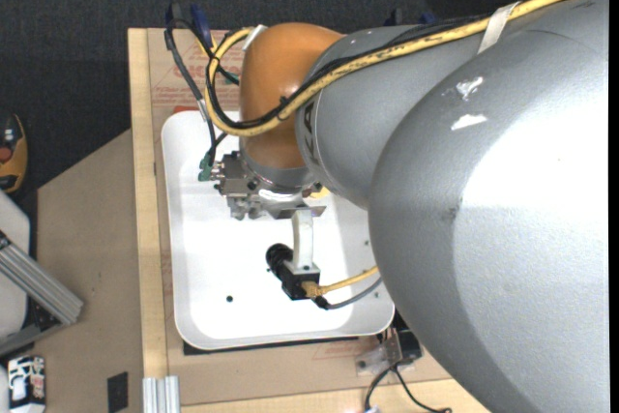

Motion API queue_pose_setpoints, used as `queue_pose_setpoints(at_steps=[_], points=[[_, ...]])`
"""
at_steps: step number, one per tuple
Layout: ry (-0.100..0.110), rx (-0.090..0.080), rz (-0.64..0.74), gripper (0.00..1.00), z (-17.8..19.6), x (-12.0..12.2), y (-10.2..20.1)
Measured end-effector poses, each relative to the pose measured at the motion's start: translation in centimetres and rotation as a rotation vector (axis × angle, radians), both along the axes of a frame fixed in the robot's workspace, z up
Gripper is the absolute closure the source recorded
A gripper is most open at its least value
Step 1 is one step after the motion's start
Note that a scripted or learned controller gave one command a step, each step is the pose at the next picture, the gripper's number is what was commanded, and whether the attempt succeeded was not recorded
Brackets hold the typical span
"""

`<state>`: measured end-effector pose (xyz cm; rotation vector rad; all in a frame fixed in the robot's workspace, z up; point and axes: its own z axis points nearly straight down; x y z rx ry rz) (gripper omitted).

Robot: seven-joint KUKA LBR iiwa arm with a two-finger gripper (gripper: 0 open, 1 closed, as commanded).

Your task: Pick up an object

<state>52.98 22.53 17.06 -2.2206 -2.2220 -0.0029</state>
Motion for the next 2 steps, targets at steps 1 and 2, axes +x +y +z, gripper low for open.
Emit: queue_pose_setpoints(at_steps=[1, 2], points=[[-0.001, 0.0, 0.0, 1.0, 1.0, 0.0, 0.0], [0.013, -0.006, -0.002, 1.0, -8.1, -1.0, -0.2]])
